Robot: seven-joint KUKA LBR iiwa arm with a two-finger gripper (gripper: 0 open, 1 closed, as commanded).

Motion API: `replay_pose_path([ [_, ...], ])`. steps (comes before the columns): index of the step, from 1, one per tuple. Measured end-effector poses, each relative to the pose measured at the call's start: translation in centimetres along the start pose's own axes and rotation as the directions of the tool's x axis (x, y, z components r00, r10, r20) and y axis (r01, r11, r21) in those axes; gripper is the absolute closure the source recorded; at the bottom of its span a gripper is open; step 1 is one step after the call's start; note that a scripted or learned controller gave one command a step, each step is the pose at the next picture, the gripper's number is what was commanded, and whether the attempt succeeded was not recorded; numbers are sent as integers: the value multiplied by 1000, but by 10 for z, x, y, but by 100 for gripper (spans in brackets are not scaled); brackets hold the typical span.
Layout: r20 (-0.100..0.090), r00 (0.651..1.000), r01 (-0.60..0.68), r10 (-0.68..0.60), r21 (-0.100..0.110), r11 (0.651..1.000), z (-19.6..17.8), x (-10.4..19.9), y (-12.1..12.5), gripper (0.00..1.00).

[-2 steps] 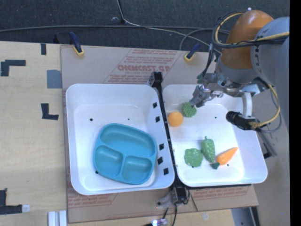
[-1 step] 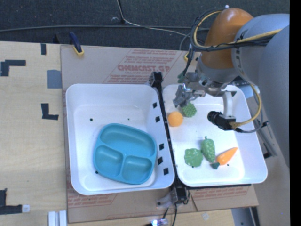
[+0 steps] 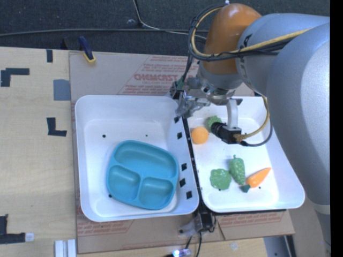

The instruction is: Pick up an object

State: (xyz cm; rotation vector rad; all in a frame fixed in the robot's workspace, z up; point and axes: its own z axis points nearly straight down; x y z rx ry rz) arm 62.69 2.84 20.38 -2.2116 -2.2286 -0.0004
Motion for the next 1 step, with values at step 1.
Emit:
replay_pose_path([
  [1, 1, 1000, -1, 1, 1, 1000, 2, 53, 2, 100],
])
